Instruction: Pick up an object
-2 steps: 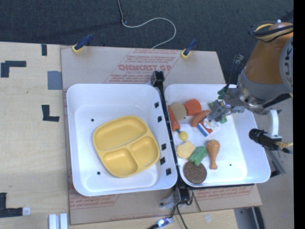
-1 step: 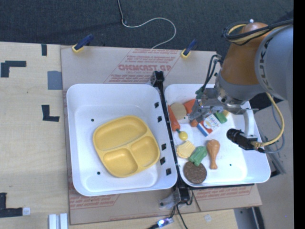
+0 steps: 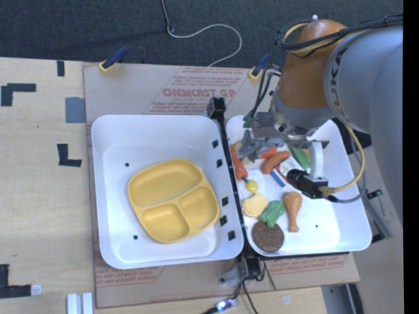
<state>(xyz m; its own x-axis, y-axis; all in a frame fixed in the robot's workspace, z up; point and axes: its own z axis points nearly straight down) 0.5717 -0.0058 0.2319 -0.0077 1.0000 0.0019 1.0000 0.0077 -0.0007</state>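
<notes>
Closest thing to the gripper [image 3: 247,146] is an orange carrot-shaped piece [image 3: 239,168], so that's the one I'm calling the target. It lies flat in the right bin [image 3: 337,224], tight against that bin's left wall. Its long axis runs roughly up-down in the camera view, leaning a bit to the upper left. The upper end is tucked under the gripper, and I can't make out which end is the thin one.

The arm [image 3: 373,70] comes in from the right and bends down over the bin's top half, orange band [image 3: 311,57] right above the wrist. The gripper is low over the carrot's upper end. I honestly can't tell if it's released or clenched, the wrist hides too much.

It's crowded around there:
- a red sausage [image 3: 275,160] just to the right, lying diagonal
- a small yellow ball [image 3: 251,186] right below the carrot
- a yellow ridged chunk [image 3: 255,205] and a green veggie [image 3: 273,212] below that
- a drumstick [image 3: 293,209] and a brown round patty [image 3: 268,237] near the front

The left bin [image 3: 111,142] has a yellow divided plate [image 3: 173,198] in it. Both bins sit on cardboard [image 3: 190,93] on the worktop [image 3: 39,142].
</notes>
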